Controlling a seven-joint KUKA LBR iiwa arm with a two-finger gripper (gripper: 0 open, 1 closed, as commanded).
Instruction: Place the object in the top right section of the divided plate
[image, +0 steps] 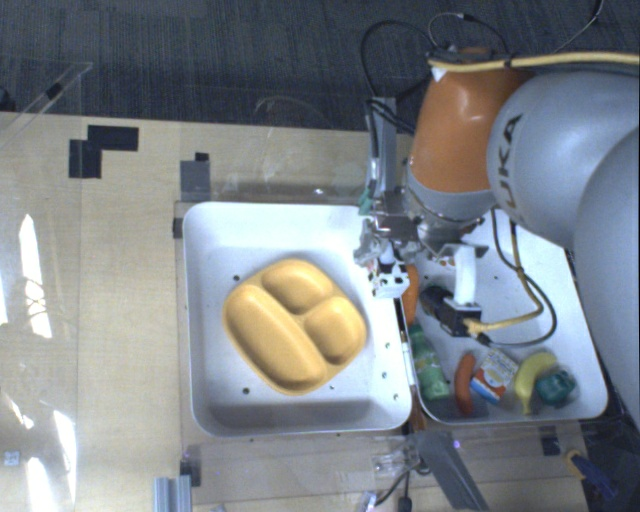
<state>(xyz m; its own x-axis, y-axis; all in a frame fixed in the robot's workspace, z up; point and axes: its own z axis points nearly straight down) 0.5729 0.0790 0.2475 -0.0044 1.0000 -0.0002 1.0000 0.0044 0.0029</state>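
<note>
The grey arm with its orange band (455, 110) reaches over the right white bin (590, 390). The yellow three-section plastic plate (295, 325) lies in the left white bin (205, 300), left of the gripper (392, 275). A slim orange object (409, 288) hangs lengthwise at the gripper; whether it is gripped I cannot tell.

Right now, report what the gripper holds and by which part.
Cannot be told: the two-finger gripper hangs over the seam between the bins, beside a slim orange object, with no grasp visible.
</note>
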